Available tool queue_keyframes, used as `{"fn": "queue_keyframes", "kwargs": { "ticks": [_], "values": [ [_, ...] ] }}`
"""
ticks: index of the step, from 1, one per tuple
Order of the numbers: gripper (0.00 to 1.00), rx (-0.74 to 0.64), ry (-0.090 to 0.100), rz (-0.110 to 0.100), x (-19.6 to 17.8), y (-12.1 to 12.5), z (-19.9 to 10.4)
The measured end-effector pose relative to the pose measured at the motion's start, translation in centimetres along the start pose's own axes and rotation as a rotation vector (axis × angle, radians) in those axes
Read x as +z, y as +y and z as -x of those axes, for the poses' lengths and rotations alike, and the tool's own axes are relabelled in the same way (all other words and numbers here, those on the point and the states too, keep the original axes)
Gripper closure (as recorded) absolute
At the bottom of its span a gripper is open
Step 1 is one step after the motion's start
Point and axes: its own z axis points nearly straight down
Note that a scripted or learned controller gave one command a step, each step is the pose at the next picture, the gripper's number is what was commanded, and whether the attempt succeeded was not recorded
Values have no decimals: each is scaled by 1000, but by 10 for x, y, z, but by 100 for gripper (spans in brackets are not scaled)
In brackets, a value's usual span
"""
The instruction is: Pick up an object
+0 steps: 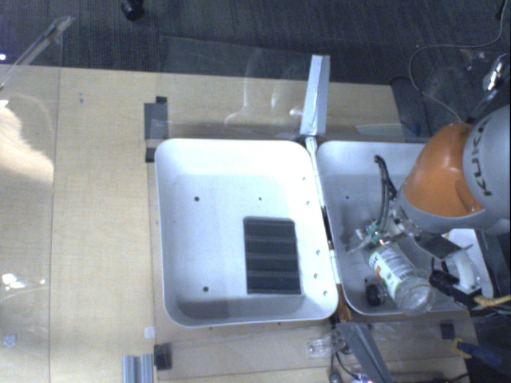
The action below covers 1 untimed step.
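**Clear bottle lying in the right bin beneath the robot arm**

A clear plastic bottle [397,275] lies on its side in the lower part of the right bin [351,182], toward the lower right of the frame. Its long axis runs on a slant, from upper left to lower right. The end with the printed label points to the upper left; the bare, see-through end points to the lower right. Which end carries the cap is too blurred to tell.

Just beside the bottle, at its lower left, sits a small dark round thing [373,293] on the bin floor.

The gripper [375,234] hangs just above the bottle's upper-left end, seen as a tangle of small metal parts and wires. Whether it is spread or closed cannot be told, nor whether it touches the bottle. Above it the grey arm [487,174] with its orange band [441,174] fills the right edge.

The left bin [184,214], in the middle of the frame, holds a dark ribbed rectangular block [272,255] lying flat near its lower right corner. Both bins rest on a pale wooden bench [88,214].
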Motion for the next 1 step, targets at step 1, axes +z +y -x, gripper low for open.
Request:
{"fn": "queue_keyframes", "kwargs": {
  "ticks": [1],
  "values": [
    [100, -40, 11, -24, -80, 63, -33]
  ]
}}
